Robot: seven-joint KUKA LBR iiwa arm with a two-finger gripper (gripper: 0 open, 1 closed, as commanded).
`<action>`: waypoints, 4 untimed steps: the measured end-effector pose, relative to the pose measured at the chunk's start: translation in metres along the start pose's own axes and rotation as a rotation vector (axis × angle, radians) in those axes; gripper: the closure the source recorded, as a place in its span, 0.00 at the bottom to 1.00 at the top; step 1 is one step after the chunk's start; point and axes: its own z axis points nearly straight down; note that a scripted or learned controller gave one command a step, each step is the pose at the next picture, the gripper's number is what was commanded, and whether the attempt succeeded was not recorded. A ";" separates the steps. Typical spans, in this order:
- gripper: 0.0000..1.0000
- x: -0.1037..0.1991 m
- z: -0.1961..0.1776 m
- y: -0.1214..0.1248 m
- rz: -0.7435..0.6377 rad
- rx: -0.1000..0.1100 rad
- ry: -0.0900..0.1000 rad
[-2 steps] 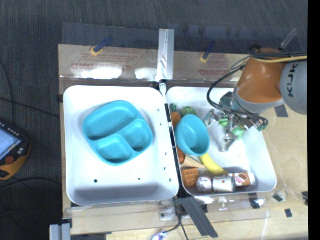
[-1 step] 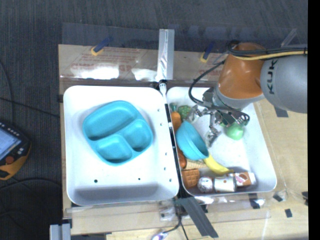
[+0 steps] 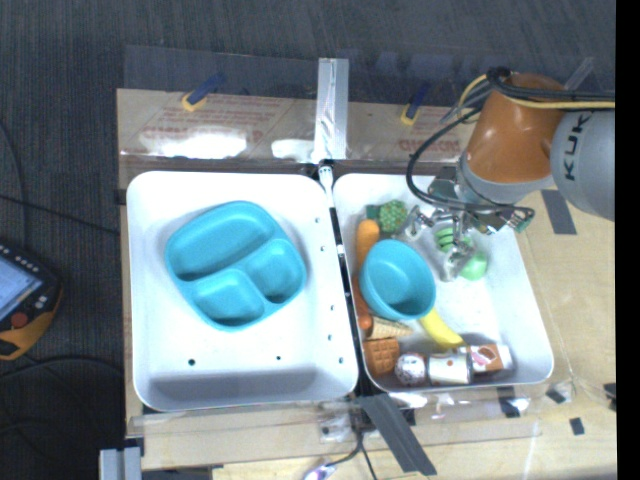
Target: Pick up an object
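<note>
My gripper (image 3: 455,238) hangs below the orange wrist band in the upper part of the right bin (image 3: 535,318). A small green object (image 3: 473,265) lies right under and just in front of it; whether they touch is not clear. To its left sits a blue bowl (image 3: 397,277). An orange carrot (image 3: 367,238) and a green bumpy piece (image 3: 391,214) lie along the bin's upper left. A yellow banana (image 3: 441,329) lies below the bowl.
The left bin (image 3: 150,368) holds a blue divided plate (image 3: 235,262). A waffle-like piece (image 3: 380,351) and several small packaged items (image 3: 450,366) line the right bin's front wall. The divider between the bins runs just left of the carrot.
</note>
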 end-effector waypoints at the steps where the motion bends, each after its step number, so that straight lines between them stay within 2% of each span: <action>1: 0.00 0.043 0.000 -0.030 -0.058 0.000 0.001; 2: 0.00 -0.043 0.001 0.000 0.077 -0.002 -0.001; 3: 0.00 0.038 0.000 -0.031 -0.115 -0.001 0.002; 4: 0.00 0.055 0.000 -0.023 -0.149 -0.001 0.001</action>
